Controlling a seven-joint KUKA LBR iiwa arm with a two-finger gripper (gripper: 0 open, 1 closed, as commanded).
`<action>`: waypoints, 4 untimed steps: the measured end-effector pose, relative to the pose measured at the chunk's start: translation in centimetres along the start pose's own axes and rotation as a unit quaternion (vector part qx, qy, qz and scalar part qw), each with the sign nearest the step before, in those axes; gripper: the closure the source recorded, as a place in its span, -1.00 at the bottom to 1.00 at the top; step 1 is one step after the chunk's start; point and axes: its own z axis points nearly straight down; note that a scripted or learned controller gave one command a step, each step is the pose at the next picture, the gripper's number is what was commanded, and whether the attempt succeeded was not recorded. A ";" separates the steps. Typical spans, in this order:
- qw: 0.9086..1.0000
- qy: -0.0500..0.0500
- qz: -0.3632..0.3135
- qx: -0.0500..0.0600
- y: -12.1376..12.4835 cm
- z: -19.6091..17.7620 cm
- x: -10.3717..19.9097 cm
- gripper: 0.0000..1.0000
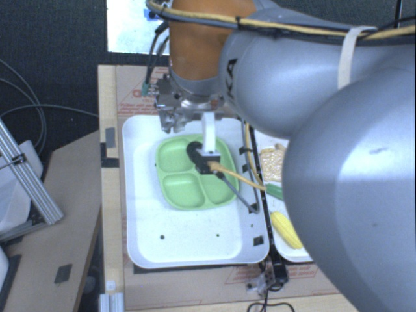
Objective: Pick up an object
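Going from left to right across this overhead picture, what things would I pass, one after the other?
metal frame beside the bench → green divided plate in the left white bin → yellow corn cob in the right bin

SETTING: robot lab, no doubt about it | EVIDENCE: big grey industrial arm (pixel 305 103) with orange band (pixel 201 31) looming over the bench (pixel 109 200) | two shallow white bins (pixel 188 242) side by side, corn cob (pixel 286 229) in the right one | aluminium framing (pixel 29 174) at left | black cables (pixel 65 108) trailing across dark ground
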 end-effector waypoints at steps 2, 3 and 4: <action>1.000 -0.004 0.005 0.006 5.6 11.1 -0.9 1.00; 1.000 -0.003 0.006 0.006 5.4 12.2 -3.3 1.00; 1.000 -0.001 0.001 0.004 -1.6 5.0 -0.2 1.00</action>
